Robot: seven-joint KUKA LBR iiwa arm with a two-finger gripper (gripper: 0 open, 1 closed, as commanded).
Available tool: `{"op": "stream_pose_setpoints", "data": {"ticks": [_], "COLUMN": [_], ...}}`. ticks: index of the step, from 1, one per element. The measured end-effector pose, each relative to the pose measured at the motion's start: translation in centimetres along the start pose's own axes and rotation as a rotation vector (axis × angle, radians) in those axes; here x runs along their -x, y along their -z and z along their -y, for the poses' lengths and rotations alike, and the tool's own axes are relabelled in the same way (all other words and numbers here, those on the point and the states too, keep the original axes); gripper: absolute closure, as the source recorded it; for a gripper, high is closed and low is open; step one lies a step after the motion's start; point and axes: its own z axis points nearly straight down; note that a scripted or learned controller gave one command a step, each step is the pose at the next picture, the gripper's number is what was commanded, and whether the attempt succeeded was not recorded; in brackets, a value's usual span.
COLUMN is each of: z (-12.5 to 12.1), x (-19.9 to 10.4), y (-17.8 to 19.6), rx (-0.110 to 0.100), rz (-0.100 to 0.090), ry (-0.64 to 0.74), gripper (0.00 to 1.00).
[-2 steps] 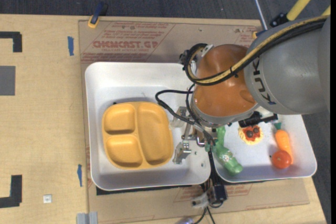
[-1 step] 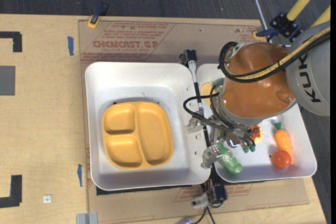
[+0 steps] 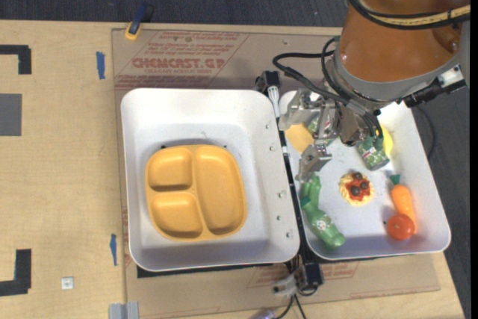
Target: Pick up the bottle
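Landmark: the right bin [image 3: 437, 231], the white one on the arm's side of the bench; every place below is given against it.
Arm: the grey arm with its broad orange band [image 3: 407, 7] hangs over the far half of the right bin, hiding that bin's far rim.
Gripper [image 3: 317, 158]: low over the right bin's left part, near the wall it shares with the left bin; how far its jaws are parted cannot be told, and nothing is seen between them.
Bottle [image 3: 319, 214]: green, lying on its side on the floor of the right bin, in its near left part, just on the near side of the gripper.
Carrot [image 3: 402, 199]: orange, by the right bin's right wall.
Tomato [image 3: 400, 227]: red, in the right bin's near right corner, touching the carrot's near end.
Small pastry [image 3: 357, 188]: yellow with dark topping, mid-floor of the right bin.
Left bin [image 3: 142, 160]: beside the right bin, holding a yellow divided tray [image 3: 196, 190].
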Motion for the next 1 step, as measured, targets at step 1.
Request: {"op": "stream_pose_setpoints", "data": {"ticks": [1], "z": [-0.09], "x": [-3.34], "y": [-7.27], "rx": [0.001], "rz": [-0.002], "ry": [0.461], "gripper": [0.00]}}
